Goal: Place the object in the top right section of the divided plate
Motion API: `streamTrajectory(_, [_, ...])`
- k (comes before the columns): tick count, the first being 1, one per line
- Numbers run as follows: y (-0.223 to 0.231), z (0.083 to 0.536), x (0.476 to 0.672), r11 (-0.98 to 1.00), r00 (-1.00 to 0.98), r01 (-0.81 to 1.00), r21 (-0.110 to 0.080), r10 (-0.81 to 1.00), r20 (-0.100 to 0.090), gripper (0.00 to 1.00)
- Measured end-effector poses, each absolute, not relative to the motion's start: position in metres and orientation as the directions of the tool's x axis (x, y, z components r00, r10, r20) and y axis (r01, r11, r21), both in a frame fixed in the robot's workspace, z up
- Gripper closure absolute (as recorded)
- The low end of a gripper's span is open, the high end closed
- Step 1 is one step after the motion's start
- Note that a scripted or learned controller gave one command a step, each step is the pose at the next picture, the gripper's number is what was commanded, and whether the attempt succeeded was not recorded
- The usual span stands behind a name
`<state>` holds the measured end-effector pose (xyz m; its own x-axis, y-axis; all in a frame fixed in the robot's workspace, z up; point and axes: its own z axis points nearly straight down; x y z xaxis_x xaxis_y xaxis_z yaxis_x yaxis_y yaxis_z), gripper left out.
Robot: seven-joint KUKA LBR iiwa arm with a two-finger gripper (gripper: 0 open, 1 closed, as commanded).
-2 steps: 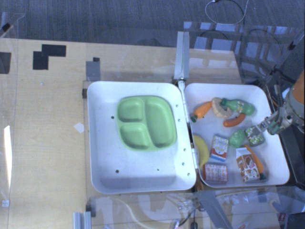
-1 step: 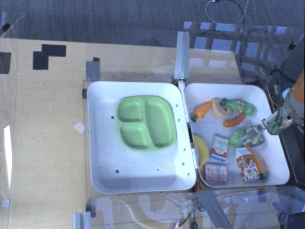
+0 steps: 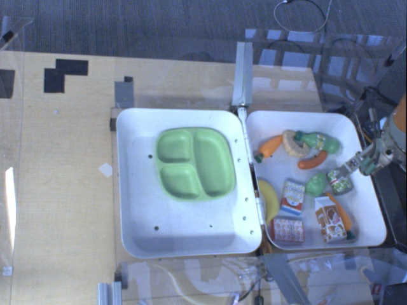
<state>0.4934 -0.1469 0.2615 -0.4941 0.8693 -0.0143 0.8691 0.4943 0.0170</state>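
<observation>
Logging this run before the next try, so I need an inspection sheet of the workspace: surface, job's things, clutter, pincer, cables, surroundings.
Surface: wooden bench bearing left bin and right bin, side by side.
Job's things: green divided plate in the left bin, all sections bare.
Clutter: in the right bin, toy carrot, sausage, banana, small cartons, green toy pieces.
Pincer: pincer at the right bin's right side, among the toys; finger state unclear.
Cables: loop of cable on the floor behind.
Surroundings: grey carpet; black marks on the bench.
</observation>
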Motion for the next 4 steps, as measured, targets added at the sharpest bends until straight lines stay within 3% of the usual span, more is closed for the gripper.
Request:
streamTrajectory(1, [-0.147, 0.262, 0.493, 0.494, -0.493, 0.87, 0.017, 0.87, -0.014, 0.0])
streamTrajectory(2, [-0.129, 0.097, 0.491, 0.465, -0.465, 0.885, 0.011, 0.885, -0.008, 0.0])
streamTrajectory(3, [-0.009, 0.17, 0.488, 0.325, -0.325, 0.946, 0.003, 0.946, -0.001, 0.0])
streamTrajectory(4, [0.003, 0.181, 0.489, 0.341, -0.341, 0.94, 0.005, 0.94, 0.019, 1.0])
